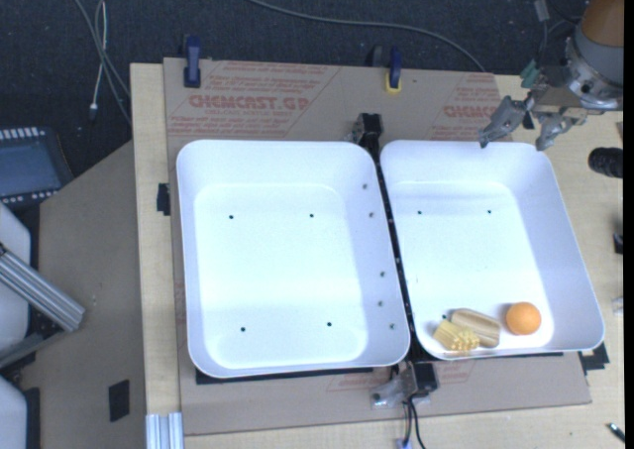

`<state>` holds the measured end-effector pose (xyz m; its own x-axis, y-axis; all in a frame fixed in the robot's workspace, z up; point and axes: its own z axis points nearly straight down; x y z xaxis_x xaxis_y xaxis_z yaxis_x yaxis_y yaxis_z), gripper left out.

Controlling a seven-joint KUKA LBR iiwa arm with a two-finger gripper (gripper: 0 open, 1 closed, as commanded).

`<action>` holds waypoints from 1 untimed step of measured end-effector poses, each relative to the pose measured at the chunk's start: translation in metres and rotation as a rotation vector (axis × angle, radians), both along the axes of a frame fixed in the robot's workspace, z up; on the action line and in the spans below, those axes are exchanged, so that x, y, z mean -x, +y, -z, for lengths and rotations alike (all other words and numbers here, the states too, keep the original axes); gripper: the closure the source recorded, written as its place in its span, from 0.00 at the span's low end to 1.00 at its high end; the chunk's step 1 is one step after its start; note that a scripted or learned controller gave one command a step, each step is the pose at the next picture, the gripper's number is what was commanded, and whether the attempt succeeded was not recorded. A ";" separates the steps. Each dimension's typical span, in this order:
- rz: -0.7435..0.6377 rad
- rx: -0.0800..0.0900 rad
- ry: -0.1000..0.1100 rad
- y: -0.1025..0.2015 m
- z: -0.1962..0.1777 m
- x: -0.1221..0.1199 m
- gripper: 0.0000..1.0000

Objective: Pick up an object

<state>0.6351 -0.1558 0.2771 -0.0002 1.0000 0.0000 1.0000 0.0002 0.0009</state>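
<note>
An orange ball (523,318) lies near the front right corner of the right bin (475,239). Left of it rest a tan bread-like roll (475,322) and a yellow corn piece (457,338), touching each other. My gripper (518,130) hangs above the right bin's far right corner, well away from all three objects. Its two fingers are spread apart and open, with nothing between them.
The left bin (282,254) sits beside the right one on a cardboard sheet (297,95) held by blue clamps (191,60). Black cables run over the dark floor at the back. A grey metal bar (40,293) lies at the left edge.
</note>
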 end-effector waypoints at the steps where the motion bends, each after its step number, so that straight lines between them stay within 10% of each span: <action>1: 0.001 -0.003 0.014 0.003 0.172 0.052 0.00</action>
<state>0.5832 -0.1531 0.1056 0.0009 1.0000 0.0026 0.9999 -0.0009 -0.0131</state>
